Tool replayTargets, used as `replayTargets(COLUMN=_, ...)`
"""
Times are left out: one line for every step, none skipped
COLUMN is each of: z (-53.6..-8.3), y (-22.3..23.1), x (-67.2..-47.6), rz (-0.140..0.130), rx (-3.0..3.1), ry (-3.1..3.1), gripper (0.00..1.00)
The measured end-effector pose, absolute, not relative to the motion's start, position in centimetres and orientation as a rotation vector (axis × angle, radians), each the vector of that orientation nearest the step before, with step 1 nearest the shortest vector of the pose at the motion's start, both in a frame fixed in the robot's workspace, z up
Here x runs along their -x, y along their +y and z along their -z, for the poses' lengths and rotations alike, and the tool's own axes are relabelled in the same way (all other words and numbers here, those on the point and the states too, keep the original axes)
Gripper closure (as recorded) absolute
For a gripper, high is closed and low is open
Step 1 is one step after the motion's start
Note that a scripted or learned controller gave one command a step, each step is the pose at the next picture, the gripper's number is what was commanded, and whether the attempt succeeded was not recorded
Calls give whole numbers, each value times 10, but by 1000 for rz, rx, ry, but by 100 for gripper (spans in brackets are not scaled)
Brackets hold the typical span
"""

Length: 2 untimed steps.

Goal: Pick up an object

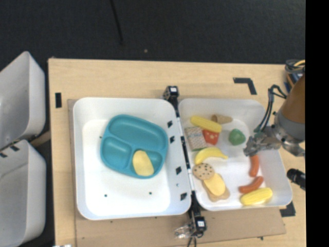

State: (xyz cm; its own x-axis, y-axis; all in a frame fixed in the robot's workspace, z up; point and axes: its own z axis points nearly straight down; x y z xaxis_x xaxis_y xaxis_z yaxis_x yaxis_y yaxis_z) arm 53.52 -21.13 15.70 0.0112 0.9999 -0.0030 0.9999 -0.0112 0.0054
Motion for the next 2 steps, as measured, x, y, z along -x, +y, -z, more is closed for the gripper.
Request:
replayTargets(z=-220, y=-215, x=-532, rz=-4, rx=-2220, ry=2213, gripper=100)
replayTargets(z=-242, y=-216, x=-532, rz=-1, rx=-2214, ry=2224, gripper=100)
